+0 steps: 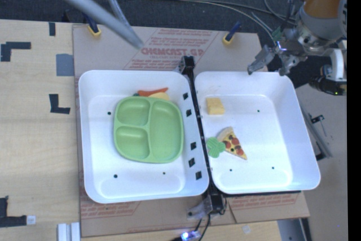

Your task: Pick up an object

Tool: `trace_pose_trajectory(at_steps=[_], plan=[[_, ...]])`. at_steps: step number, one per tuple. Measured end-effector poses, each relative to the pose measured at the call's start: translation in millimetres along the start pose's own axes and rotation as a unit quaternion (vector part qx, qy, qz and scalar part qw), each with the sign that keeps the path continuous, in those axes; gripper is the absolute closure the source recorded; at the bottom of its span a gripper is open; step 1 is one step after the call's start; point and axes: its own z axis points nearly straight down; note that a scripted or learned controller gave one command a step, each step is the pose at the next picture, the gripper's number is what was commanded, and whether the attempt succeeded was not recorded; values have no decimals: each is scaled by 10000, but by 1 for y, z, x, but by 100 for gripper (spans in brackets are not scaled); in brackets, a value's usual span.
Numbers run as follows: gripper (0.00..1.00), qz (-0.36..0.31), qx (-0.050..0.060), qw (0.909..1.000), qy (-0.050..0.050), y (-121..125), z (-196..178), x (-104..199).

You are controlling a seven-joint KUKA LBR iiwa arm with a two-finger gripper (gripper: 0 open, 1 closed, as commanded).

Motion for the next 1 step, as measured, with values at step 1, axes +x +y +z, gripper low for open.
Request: trace_pose_trajectory(at_steps=[1], plan=[[0, -15, -60, 10000, -11, 2, -8, 0]])
